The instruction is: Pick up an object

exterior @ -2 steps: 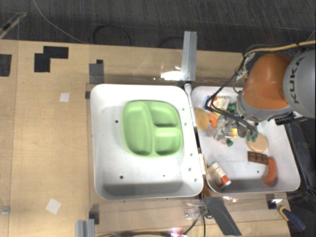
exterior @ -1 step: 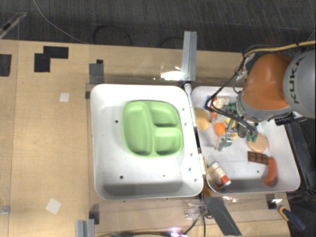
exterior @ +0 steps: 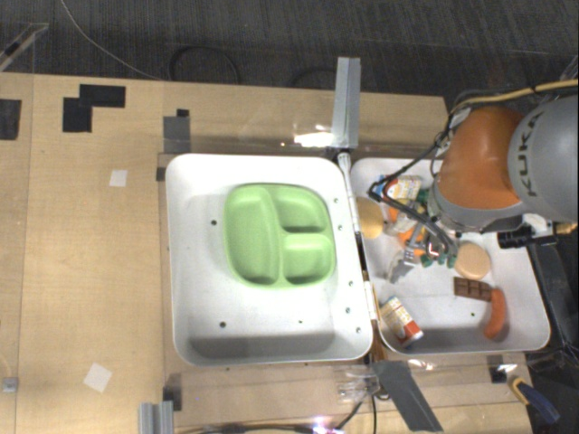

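My gripper (exterior: 409, 259) hangs low over the middle of the right bin (exterior: 534, 337), under the grey and orange wrist. Close around it lie a round tan bun (exterior: 473, 262), an orange piece (exterior: 412, 234) and a tan disc (exterior: 369, 215) by the bin's left wall. A small can (exterior: 400, 321) lies at the front left of the bin. A brown chocolate bar (exterior: 474, 288) and a reddish sausage (exterior: 496, 315) lie at the front right. A colourful packet (exterior: 406, 190) shows just behind the wrist. The arm hides part of the bin's back.
The left bin (exterior: 194, 333) holds a green divided tray (exterior: 276, 234) near its middle. A grey post (exterior: 347, 107) stands at the back between the bins. Cables (exterior: 425, 156) loop beside the wrist.
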`<state>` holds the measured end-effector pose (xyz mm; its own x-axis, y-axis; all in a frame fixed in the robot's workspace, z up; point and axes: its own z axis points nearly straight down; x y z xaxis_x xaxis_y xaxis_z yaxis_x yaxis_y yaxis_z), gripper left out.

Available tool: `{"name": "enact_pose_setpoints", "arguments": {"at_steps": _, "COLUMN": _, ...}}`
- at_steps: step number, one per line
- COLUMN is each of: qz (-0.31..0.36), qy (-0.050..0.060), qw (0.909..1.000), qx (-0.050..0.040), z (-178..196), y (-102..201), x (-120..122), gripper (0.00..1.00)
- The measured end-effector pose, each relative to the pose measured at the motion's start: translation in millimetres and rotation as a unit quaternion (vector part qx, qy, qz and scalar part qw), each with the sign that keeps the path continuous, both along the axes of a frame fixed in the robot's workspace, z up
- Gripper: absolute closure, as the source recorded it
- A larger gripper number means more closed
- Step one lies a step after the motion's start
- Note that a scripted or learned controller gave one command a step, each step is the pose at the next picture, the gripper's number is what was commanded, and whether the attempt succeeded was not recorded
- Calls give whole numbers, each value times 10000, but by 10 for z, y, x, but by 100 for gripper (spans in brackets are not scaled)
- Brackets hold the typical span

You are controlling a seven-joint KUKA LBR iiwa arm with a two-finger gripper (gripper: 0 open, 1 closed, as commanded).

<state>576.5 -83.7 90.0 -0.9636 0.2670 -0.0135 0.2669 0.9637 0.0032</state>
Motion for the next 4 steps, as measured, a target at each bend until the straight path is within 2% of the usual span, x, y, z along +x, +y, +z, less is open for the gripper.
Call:
{"name": "enact_pose_setpoints", "arguments": {"at_steps": 1, "qz": 36, "qy": -87, "qw": 10000, "qx": -13, "z": 150, "y": 8, "x": 50, "gripper": 100}}
{"name": "enact_pose_setpoints", "arguments": {"at_steps": 2, "qz": 38, "qy": -81, "qw": 10000, "qx": -12, "z": 144, "y": 10, "x": 47, "gripper": 0}}
{"name": "enact_pose_setpoints", "arguments": {"at_steps": 3, "qz": -618, "qy": 5, "qw": 9981, "qx": 10, "z": -7, "y": 26, "x": 236, "gripper": 0}}
{"name": "enact_pose_setpoints", "arguments": {"at_steps": 4, "qz": -585, "qy": -82, "qw": 9983, "qx": 2, "z": 148, "y": 33, "x": 284, "gripper": 100}}
